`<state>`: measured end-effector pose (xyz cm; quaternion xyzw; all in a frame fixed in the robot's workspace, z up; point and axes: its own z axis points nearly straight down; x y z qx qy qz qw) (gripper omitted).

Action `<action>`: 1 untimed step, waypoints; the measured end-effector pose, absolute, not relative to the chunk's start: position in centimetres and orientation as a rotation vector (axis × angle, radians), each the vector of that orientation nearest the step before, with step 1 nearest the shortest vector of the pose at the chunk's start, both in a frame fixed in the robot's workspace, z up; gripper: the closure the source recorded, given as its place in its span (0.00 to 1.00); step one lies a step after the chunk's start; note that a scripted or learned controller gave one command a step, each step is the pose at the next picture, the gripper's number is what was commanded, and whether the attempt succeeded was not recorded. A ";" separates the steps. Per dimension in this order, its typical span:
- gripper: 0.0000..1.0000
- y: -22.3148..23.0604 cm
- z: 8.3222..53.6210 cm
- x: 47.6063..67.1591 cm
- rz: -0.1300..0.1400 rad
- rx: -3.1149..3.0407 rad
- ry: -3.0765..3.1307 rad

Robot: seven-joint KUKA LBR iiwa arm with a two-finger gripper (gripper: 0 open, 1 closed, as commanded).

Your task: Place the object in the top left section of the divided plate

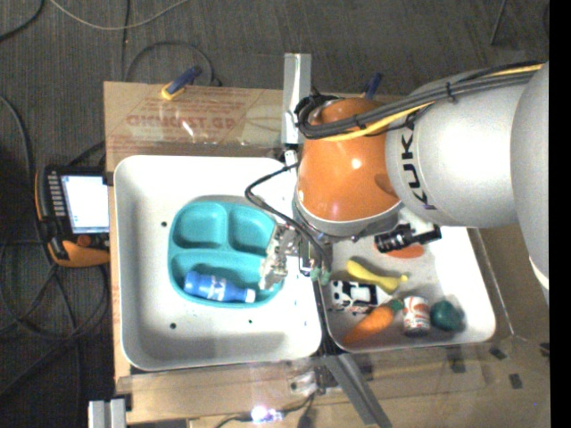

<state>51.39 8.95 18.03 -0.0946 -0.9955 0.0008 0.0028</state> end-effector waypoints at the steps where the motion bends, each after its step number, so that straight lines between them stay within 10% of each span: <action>1: 1.00 14.8 16.3 53.9 0.002 -0.128 -3.134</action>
